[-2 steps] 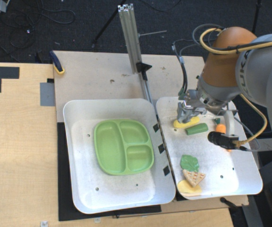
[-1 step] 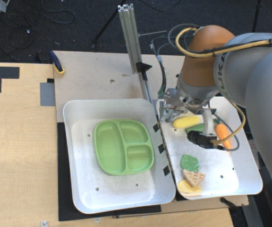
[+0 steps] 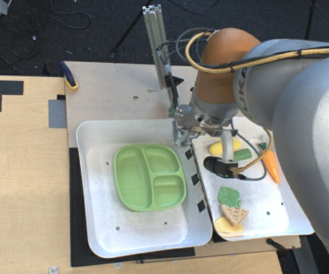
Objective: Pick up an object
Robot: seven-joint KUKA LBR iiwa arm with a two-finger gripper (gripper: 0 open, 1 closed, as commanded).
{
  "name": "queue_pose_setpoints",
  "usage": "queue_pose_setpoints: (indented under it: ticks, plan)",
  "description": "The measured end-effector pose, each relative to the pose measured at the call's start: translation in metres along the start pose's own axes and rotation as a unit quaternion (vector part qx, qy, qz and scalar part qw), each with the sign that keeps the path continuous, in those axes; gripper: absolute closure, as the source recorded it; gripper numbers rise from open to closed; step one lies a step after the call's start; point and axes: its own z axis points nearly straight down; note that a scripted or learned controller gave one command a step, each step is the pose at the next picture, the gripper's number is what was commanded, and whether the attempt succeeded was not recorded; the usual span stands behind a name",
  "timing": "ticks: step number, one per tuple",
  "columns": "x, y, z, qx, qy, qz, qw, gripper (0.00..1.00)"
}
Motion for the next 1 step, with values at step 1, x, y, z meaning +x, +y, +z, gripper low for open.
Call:
queue_pose_setpoints:
  ticks: [1]
  plan:
    - [0.0522, -0.0098, -0.0173, 0.0, 0.0, 0.0, 1.0, 1.0]
